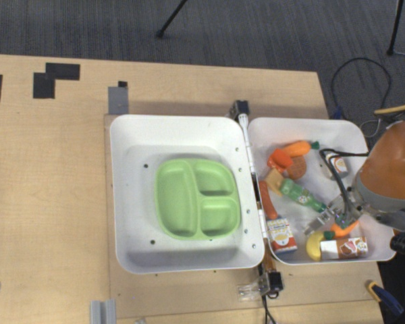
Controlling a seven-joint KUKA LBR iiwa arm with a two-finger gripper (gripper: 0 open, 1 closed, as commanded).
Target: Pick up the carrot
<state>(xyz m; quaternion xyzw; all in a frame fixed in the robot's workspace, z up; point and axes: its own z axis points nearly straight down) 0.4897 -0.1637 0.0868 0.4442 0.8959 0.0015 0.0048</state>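
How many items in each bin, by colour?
Left bin:
green tray: 1
Right bin:
orange: 3, incl. carrot
green bottle: 1
red: 1
brown: 1
yellow: 1
cartons: 2
Total: 10

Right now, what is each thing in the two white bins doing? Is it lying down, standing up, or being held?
carrot: lying flat at the back of the right bin, not held.
green bottle: lying on its side.
small carton: lying near the front wall.
yellow fruit: resting at the front.
green plate: flat in the left bin.
pincer: low among the things at the front of the right bin.
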